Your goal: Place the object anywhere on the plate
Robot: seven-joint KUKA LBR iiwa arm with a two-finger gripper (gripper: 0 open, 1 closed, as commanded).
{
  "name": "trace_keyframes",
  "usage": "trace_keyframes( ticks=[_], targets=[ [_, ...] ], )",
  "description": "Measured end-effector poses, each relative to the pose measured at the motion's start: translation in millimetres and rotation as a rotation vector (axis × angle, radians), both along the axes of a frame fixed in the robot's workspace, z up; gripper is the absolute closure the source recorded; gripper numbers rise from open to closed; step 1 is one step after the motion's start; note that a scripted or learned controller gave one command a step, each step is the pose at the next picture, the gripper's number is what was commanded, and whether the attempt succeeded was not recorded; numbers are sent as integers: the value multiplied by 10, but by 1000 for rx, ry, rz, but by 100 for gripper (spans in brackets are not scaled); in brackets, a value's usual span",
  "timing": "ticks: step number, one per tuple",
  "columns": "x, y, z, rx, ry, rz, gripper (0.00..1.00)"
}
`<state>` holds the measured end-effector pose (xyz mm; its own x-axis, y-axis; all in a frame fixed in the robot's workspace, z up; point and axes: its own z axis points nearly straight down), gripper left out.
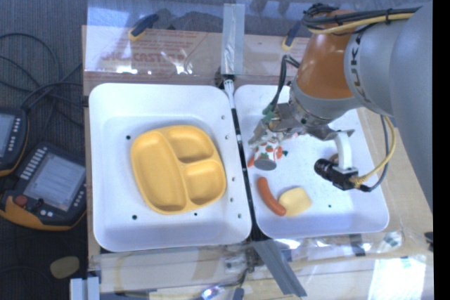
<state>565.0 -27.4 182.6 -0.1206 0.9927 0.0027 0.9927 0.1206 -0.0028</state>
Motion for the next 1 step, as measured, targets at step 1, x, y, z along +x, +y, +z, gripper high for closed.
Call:
trace_keyframes(
  ticks=[1],
  targets=[
    [-213,765,-1,-3,1,126,100]
  ],
)
